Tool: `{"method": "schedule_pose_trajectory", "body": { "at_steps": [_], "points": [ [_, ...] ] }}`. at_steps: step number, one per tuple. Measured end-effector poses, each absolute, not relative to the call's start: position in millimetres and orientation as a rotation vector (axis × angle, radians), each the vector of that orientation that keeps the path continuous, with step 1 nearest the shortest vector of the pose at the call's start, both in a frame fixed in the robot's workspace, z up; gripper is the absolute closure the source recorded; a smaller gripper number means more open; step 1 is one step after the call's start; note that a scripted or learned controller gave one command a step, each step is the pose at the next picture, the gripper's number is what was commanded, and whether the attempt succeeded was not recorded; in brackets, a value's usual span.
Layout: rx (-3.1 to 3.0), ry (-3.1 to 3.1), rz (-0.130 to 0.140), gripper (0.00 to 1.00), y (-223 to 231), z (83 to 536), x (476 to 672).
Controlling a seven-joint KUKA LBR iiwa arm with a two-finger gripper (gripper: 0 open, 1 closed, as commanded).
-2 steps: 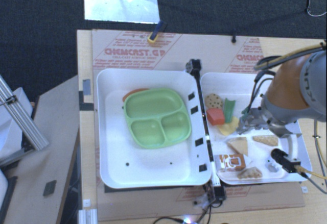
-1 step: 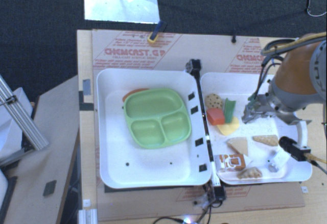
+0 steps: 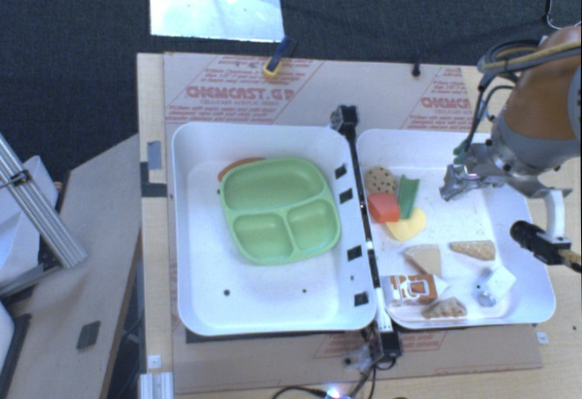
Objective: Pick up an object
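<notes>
Claw [image 3: 452, 184], its grip state unclear, hovers right of green wedge [image 3: 407, 194].

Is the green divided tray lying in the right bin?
No. The green tray lies in the left bin, while the right bin holds the small food pieces.

The KUKA arm [image 3: 544, 102], at three o'clock in the camera view, shows a rounded orange band above a grey wrist section. Dark cables loop over its upper side, with a paler yellowish hose running beside them toward twelve o'clock. Below the wrist sits a silvery metal gripper [image 3: 457, 179] of blocky, angular parts. A white bracket and a black cylindrical fitting [image 3: 538, 243] project toward five o'clock.
</notes>
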State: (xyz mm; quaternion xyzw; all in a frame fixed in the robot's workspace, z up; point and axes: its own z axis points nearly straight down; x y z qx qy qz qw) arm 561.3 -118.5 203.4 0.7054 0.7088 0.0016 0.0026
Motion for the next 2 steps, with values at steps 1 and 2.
{"method": "schedule_pose_trajectory", "body": {
  "at_steps": [1, 2],
  "points": [
    [2.214, 2.225, 0.003, 1.0, -118, 226, 562.4],
    [2.208, 2.229, 0.008, 1.0, -83, 235, 609.4]
  ]
}}
